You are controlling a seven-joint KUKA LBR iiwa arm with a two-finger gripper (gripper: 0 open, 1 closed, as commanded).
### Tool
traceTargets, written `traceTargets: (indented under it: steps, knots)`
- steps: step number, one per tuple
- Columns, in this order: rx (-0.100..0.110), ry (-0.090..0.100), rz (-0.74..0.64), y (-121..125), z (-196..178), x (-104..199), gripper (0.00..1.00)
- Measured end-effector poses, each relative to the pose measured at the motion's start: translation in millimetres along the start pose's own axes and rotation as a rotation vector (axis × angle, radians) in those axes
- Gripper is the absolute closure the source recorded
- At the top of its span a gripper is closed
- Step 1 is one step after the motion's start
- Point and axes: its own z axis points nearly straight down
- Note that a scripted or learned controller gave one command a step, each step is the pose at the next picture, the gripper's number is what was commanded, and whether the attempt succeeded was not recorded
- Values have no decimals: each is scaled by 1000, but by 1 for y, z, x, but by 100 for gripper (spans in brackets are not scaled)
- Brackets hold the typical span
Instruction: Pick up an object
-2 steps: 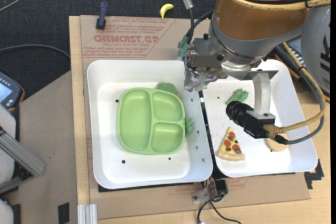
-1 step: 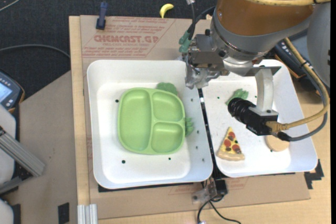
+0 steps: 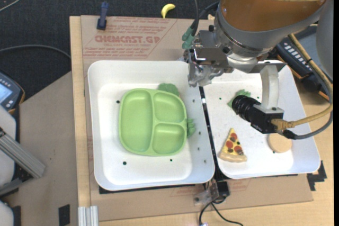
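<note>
A brown board printed with red lettering lies on a dark floor and carries two shallow white bins side by side. The left bin holds a green divided plate with three compartments, lying flat near the bin's centre. A green leafy item protrudes from under the plate's far edge, and a similar green piece shows at the plate's right edge.

The right bin holds a toy pizza slice near its front left area, lying flat with its crust toward the front. A tan round object lies to the right of the slice, partly covered by a black cylindrical part and cable. A dark green item lies behind the slice, partly hidden by that black part.

The arm enters from the right, its orange band at the top of the view. The gripper sits over the divider between the two bins, near their far edge. Its jaw opening cannot be determined from this view, and no object is visible in its grasp.

A small yellow object and a blue clip lie beyond the board's far edge.
</note>
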Motion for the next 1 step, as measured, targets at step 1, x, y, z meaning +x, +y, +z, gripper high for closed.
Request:
traceTargets:
  steps: [1]
  knots:
    - [16, -3, 9, 17, 102, -33, 100]
